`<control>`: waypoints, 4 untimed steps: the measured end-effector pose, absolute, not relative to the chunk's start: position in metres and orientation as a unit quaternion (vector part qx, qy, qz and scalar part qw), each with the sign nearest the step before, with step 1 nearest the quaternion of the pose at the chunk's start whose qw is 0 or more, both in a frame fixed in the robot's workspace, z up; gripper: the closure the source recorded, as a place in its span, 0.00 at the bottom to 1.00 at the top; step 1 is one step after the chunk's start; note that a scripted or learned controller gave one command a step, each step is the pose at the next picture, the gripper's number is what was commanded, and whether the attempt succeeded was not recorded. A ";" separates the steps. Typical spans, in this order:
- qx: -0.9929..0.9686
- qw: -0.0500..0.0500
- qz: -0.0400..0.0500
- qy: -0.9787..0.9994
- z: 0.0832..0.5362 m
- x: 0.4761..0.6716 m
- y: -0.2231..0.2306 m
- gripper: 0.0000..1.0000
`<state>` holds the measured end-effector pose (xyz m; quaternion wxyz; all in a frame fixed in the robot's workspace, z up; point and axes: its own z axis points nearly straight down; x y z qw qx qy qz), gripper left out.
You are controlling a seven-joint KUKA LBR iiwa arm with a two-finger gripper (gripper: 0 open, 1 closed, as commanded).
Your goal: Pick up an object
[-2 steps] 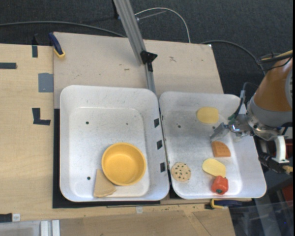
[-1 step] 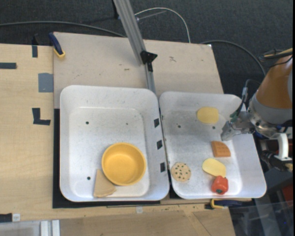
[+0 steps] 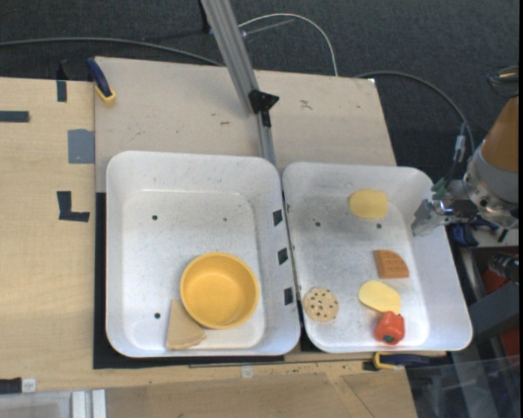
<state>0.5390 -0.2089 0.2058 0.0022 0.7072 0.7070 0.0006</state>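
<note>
a: how much open room is in the right bin (image 3: 436, 259)?

b: its upper left is bare. a pale yellow disc (image 3: 368, 204) lies near the far rim, a brown cracker (image 3: 390, 264) mid-right, a yellow piece (image 3: 379, 296) below it touching a red pepper-like toy (image 3: 390, 327), and a chocolate-chip cookie (image 3: 320, 304) near the left wall.

a: and the left bin (image 3: 139, 181)?

b: a yellow bowl (image 3: 219, 290) sits near the front, just beside a tan wedge (image 3: 184, 332); the rest is open.

a: where's the arm?

b: its gripper (image 3: 429, 216) hangs over the right bin's right rim, apart from every object. i cannot tell whether it is open or closed.
</note>
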 end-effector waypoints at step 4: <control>0.704 -0.001 0.000 0.710 0.248 0.568 -0.053 1.00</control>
